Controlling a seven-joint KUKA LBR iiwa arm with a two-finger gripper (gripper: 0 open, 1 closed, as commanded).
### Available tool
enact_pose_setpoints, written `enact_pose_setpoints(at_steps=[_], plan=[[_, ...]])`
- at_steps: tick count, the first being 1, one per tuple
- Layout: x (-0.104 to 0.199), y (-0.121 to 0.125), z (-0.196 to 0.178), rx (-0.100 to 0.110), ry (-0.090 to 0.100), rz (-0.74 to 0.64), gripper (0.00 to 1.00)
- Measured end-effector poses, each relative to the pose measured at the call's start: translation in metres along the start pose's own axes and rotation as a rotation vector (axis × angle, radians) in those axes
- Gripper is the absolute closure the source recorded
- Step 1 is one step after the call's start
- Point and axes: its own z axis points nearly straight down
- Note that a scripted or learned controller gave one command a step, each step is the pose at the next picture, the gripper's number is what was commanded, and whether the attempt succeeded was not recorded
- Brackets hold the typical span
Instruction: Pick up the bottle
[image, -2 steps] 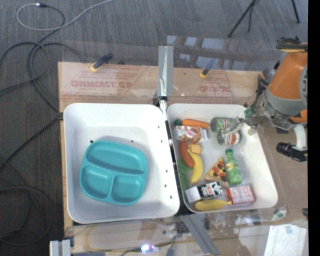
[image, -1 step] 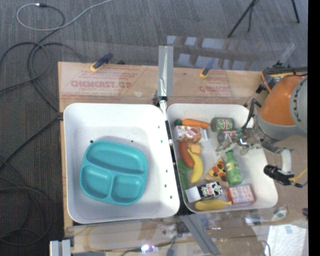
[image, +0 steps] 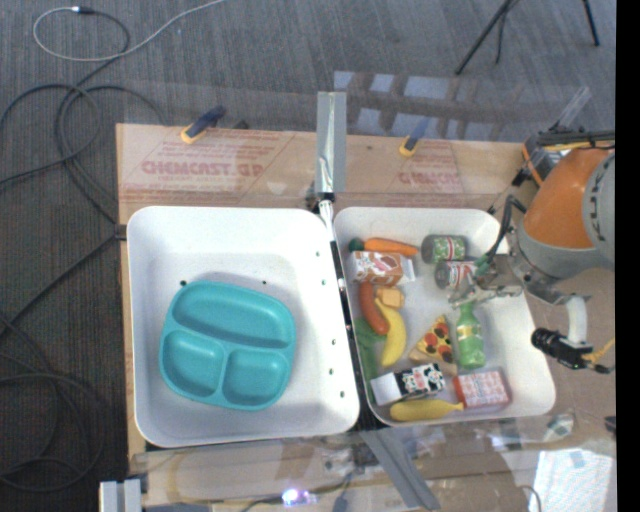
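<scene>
The bottle (image: 469, 341) is small, green and clear. It lies in the right bin (image: 517, 335), toward its right side, with the neck pointing to the far side. My gripper (image: 482, 287) hangs just beyond the bottle's neck, over the right bin's far right part, next to a can (image: 455, 274). The grey arm with its orange band (image: 562, 212) comes in from the right edge. Nothing shows as held by the gripper.
The right bin is crowded: a second can (image: 443, 248), a carrot (image: 392, 246), a snack packet (image: 378, 267), a sausage (image: 373, 309), two bananas (image: 393, 338), a pizza slice (image: 434, 341), a milk carton (image: 408, 383) and a red box (image: 482, 390). A teal divided tray (image: 228, 343) lies in the left bin (image: 230, 245).
</scene>
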Motion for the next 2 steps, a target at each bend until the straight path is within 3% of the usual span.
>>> enact_pose_setpoints(at_steps=[1,2], plan=[[0.027,0.006,-0.133,0.002,-0.009,0.303,1.0],[0.051,-0.016,-0.121,0.004,-0.009,0.309,1.0]])
